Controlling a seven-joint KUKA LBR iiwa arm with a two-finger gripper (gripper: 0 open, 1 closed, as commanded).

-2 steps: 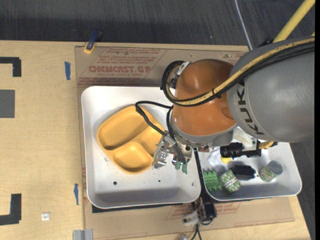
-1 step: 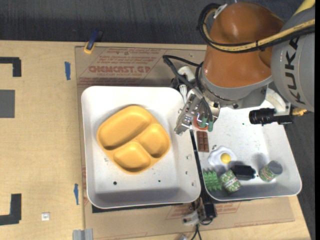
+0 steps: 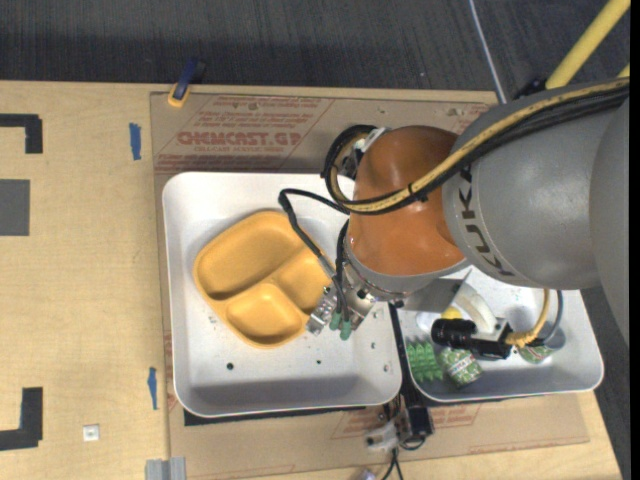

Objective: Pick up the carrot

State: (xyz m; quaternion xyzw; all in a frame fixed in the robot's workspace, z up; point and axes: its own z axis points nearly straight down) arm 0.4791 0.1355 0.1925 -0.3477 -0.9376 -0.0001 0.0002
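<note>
End effector (image 3: 333, 313) by yellow dish (image 3: 258, 276), "KUKA" on arm (image 3: 530, 198), "CHEMCAST GP" on board (image 3: 240, 136)

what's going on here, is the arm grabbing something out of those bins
A grey KUKA arm with an orange band reaches in from the right, its gripper low over the left bin, right beside a yellow divided dish. Nothing can be seen between its fingers, so there is no sign of a grasp. The right bin holds a few small items, including a green piece and a black-handled object. I can't make out a carrot with any certainty from this angle.
</note>
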